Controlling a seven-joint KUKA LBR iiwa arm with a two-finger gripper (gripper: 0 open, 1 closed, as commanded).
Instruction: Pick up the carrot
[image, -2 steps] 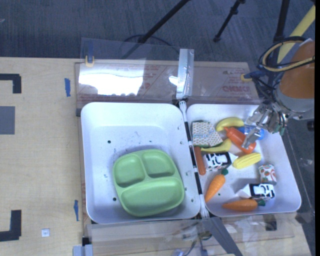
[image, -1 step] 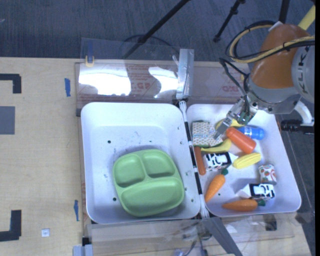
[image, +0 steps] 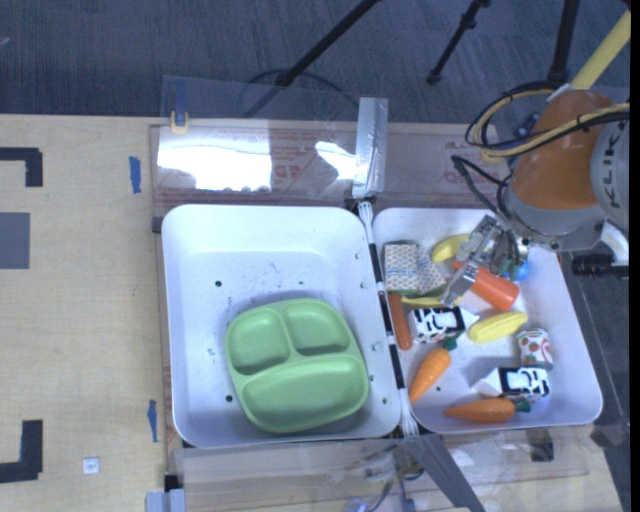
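- In the left bin (image: 190, 300) we see a green divided plate (image: 295, 365), lying toward the near side.
- In the right bin (image: 580, 350), by its left wall, there is a brownish-red long thing (image: 400, 320); we cannot tell what it is.
- Far of it lies a patterned packet (image: 405, 265), and near it a black-and-white item (image: 438, 322).
- One carrot (image: 430, 372) lies tilted by the left wall, its green end touching the black-and-white item. A second carrot (image: 482, 409) lies flat along the near edge.
- Between them and the gripper are a yellow corn (image: 497, 326) and an orange cylinder (image: 494, 288).
- The gripper (image: 462, 282) is low over the far middle of the bin, just beside the orange cylinder and a yellow piece (image: 449, 247). Whether it is clenched or released we cannot tell; both carrots are apart from it.
- At the right are a small jar (image: 535, 346) and another black-and-white block (image: 525, 381).
- The arm (image: 560, 165) hides the far right corner.
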